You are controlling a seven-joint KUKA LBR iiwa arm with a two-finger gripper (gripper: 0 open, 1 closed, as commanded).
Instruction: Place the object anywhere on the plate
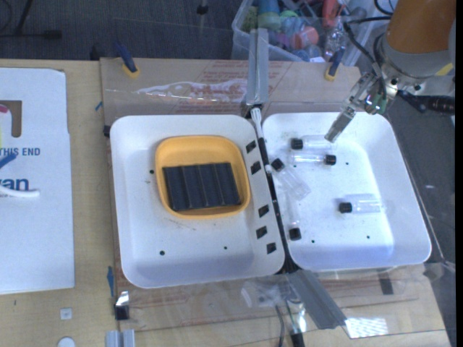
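A yellow plate [168, 155] sits in the left bin [134, 237]. A black ridged rectangular block [201, 186] lies flat on the plate, filling most of its middle. My gripper [337, 131] hangs over the far part of the right bin [401, 230], slanting down to the left from the orange-banded wrist [419, 20]. Its tip is just right of a clear vial with a black cap [309, 144]. I see nothing held in it.
The right bin holds several clear vials with black caps, among them one [319, 160] below the gripper tip and one [361, 206] further forward. A divider with black clips [262, 194] separates the bins. A box of clutter [296, 13] stands behind.
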